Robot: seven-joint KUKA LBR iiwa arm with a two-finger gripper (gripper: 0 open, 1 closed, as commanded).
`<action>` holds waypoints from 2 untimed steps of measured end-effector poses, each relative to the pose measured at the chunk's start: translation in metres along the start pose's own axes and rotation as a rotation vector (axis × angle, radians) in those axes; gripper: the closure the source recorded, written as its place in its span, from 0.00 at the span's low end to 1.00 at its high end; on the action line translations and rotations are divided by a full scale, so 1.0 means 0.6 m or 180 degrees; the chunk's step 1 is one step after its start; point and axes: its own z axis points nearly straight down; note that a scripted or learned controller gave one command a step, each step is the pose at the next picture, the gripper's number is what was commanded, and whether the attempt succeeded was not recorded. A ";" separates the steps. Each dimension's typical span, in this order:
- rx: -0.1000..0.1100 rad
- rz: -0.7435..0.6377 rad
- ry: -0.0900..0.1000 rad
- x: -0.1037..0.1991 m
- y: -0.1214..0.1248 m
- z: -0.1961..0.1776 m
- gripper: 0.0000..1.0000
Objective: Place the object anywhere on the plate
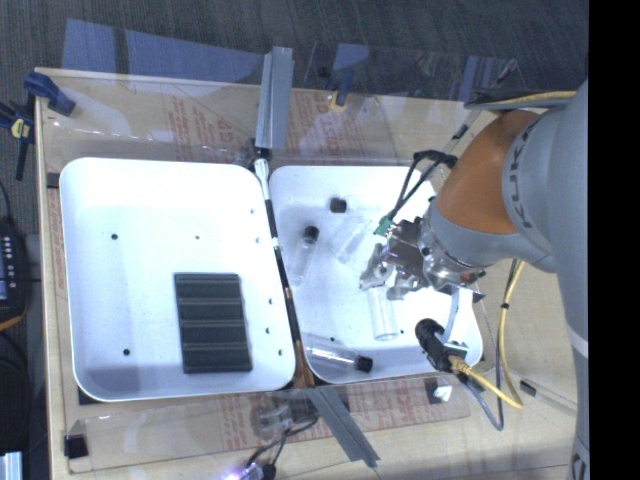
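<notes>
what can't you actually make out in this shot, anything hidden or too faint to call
- Gripper: the wrist housing and cables cover its fingers, so open or shut is unclear.
- Clear tube below the gripper: see-through on white, too faint to tell whether it is held.
- Small dark pieces in the right bin: too small to identify.
- Dark ridged plate in the left bin: its material is unclear.

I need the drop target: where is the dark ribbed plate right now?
The dark ribbed plate lies in the left bin, toward its near right corner, close to the divider between the bins.
</notes>
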 end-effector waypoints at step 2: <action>0.0007 0.1067 -0.0012 0.317 0.004 0.032 1.00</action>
